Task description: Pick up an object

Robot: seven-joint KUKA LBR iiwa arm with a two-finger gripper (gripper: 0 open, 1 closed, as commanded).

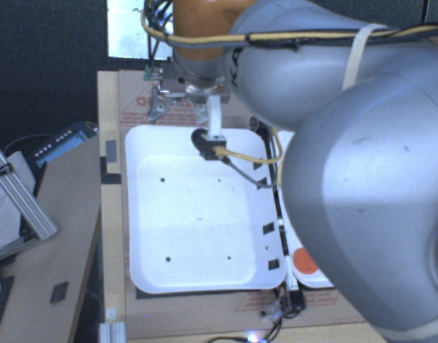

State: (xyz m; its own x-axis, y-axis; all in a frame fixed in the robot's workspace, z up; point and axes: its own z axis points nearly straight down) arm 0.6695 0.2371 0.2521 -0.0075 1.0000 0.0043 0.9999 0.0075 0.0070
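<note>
At the far left, a ribbed metal rail (22, 202) lies slantwise on a tan side table (61, 213). Just above it sits a dark handheld device with a blue edge (63, 141). A small dark square (59, 292) rests on the same table lower down.

To the right is the surface (111, 191), carrying a sheet of brown cardboard with red print (136, 102). The left bin (143, 191), white and shallow, lies on this cardboard. A few small dark dots show on its floor.

The gripper (186, 113) hangs over the far rim of the left bin, below the orange band (211, 6) of the arm. From this angle I cannot tell whether it is released or clenched, and nothing is visible in its grasp. A yellow cable (247, 159) runs from a black fitting (203, 143) just under it towards the right.

Further right, a sliver of the right bin (311, 281) shows. In it lies an orange object (304, 261), partly covered by the grey arm (361, 177) and well apart from the gripper.
</note>
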